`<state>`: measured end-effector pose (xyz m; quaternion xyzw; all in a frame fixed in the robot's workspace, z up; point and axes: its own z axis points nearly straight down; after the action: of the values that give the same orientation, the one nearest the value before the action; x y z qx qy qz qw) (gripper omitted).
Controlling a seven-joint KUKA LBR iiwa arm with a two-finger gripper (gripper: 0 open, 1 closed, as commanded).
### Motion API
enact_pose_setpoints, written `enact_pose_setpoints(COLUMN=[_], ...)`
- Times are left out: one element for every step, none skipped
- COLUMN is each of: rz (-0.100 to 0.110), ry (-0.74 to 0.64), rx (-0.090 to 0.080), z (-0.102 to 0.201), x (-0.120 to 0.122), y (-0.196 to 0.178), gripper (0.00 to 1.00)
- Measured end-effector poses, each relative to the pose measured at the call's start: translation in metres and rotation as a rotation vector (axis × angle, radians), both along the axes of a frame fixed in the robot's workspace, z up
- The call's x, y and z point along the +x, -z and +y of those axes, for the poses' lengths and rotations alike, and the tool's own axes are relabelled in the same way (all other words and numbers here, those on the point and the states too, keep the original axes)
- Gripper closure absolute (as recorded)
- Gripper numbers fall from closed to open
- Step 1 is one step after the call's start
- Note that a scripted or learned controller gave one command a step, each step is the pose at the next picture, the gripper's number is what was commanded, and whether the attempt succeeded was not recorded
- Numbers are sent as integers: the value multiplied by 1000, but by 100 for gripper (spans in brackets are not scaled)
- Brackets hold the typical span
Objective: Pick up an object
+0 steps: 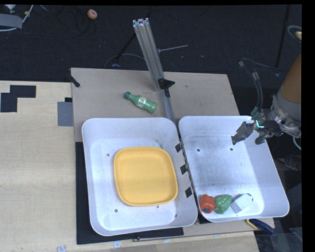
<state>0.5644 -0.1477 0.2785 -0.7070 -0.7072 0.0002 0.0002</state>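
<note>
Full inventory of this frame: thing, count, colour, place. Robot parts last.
bins: 2, white, side by side on the bench
plate: 1, yellow, flat in the left bin
red item: 1, red, near edge of the right bin
green item: 1, green, right bin, touching the red item
white item: 1, white-grey, right bin, just right of the green item
bottle: 1, green, lying on the bench behind the left bin
rail: 1, silver metal, slanting up behind the bins
orange ball: 1, orange, on the dark floor at top left
gripper: 1, dark, fingers spread with nothing between them, over the right bin's far right corner
arm: 1, grey and orange, at the right edge
</note>
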Motion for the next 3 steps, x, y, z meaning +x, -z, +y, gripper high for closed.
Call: enact_pose_setpoints(rz=[0,5,3], ry=[0,0,0], rx=[0,1,0], z=[0,-3,-10], x=[0,4,7], y=[0,62,109], gripper=[0,0,0])
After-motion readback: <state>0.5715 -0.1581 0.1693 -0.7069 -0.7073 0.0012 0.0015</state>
